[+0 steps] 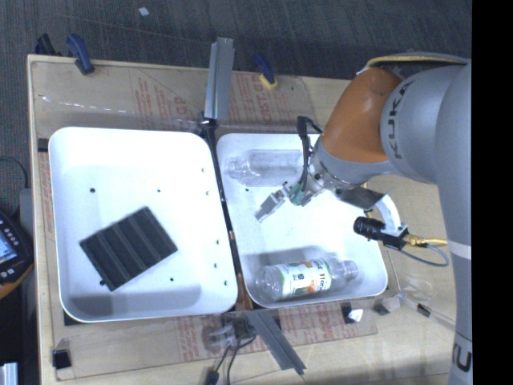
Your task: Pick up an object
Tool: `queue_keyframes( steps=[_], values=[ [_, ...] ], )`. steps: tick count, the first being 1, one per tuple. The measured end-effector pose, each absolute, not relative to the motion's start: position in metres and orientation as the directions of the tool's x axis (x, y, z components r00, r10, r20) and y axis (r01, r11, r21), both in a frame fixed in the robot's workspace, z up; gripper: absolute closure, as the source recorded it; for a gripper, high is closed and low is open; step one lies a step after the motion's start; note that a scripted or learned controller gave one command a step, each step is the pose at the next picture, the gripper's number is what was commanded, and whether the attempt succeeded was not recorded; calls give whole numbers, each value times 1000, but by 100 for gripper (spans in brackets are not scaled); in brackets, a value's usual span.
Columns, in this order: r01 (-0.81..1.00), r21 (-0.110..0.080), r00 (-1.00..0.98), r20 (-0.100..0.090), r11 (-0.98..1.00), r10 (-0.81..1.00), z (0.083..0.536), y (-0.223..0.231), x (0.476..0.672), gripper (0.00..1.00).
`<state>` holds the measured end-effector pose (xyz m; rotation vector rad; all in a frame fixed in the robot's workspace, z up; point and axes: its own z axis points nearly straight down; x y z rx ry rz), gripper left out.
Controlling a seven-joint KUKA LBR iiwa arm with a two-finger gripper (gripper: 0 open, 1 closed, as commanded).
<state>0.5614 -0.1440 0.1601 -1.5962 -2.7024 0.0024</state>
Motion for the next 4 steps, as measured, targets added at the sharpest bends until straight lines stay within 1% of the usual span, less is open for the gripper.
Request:
queue_keyframes(
  steps=[1, 2, 3, 4],
  values=[
    [953, -4, -303, 3, 303, 953, 119, -191, 519, 0],
    [919, 1, -394, -1, 394, 919, 181, -171, 494, 0],
    [954, -3, -299, 2, 299, 954, 192, -152, 477, 0],
    [947, 1, -322, -1, 322, 947, 198, -143, 478, 0]
  ],
)
